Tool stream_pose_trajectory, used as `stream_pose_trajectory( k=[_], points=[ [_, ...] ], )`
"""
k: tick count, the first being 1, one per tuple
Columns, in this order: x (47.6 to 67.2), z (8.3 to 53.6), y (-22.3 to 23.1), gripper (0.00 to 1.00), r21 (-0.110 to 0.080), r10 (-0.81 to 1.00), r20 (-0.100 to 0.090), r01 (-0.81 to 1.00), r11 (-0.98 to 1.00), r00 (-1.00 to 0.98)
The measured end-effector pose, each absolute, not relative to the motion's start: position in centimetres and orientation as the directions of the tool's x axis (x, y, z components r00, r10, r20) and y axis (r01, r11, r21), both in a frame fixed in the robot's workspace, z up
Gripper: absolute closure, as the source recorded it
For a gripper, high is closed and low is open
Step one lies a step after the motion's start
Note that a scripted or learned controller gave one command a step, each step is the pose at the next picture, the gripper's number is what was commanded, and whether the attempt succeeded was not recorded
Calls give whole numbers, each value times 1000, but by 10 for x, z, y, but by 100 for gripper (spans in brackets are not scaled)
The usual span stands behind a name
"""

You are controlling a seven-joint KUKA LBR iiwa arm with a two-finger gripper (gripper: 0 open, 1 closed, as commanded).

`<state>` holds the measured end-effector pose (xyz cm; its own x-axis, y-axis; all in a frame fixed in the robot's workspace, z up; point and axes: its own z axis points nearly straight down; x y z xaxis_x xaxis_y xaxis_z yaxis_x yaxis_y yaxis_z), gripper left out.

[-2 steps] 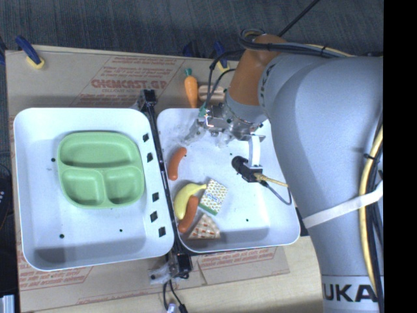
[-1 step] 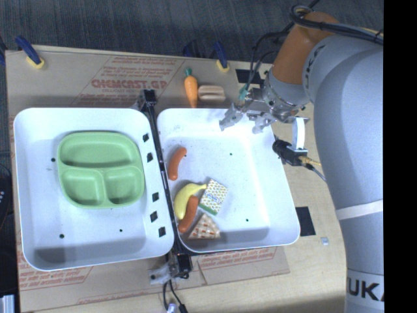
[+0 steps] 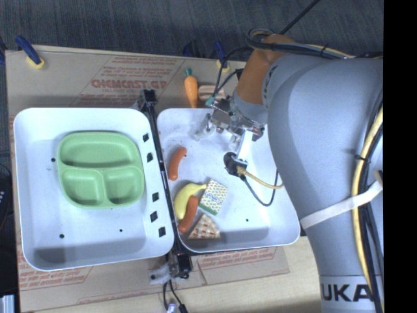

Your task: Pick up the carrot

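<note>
A: Location of carrot (image 3: 189,90)?
B: Outside both bins, on the cardboard (image 3: 98,77), just past the right bin's (image 3: 260,230) far rim.
A: Handling?
B: Probably light, stiff, smooth. Best pinched across the orange middle, not the green top.
A: Gripper (image 3: 203,124)?
B: Inside the right bin, fingers apart, nothing between. Carrot near, up-left, not touching.

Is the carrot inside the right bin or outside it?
Outside. The carrot lies on the cardboard just beyond the right bin's far rim.
</note>
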<state>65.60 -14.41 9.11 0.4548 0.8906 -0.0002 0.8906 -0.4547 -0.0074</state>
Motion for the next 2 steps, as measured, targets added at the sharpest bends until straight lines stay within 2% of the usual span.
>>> stream_pose_trajectory(
  k=[1,2],
  points=[
    [656,110,-90,0,-7,796,-2,796,-605,605],
    [651,177,-141,0,-3,715,-1,715,-699,699]
  ],
)
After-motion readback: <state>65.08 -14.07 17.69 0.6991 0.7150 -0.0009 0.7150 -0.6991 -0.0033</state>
